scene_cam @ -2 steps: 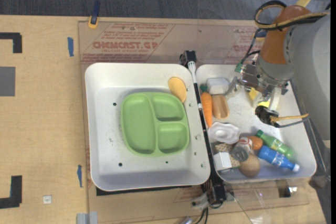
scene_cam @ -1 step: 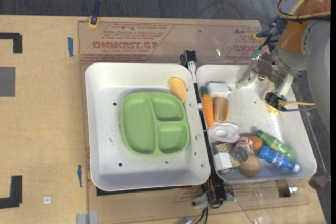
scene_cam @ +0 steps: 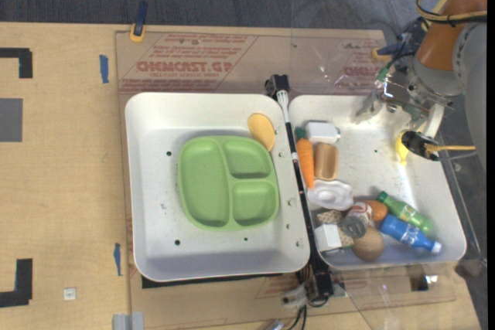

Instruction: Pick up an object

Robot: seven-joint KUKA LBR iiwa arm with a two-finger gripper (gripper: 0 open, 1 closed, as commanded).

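Probably easiest target: carrot [scene_cam: 305, 161], light, stiff, grab mid-length; blue bottle [scene_cam: 409, 235] slippery. Gripper [scene_cam: 387, 93] jaw state: cannot tell.

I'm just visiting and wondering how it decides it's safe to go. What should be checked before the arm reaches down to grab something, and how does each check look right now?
1. Things to pick lie in the right bin: ok, a carrot, a blue bottle and others are there.
2. Gripper is over that bin: ok, near its far edge.
3. Gripper is carrying nothing: cannot tell, too small to judge.
4. Target stands apart from its neighbours: not ok, most things are crowded together at the near end.
5. Left bin has room: ok, it has a green tray and a yellow piece.
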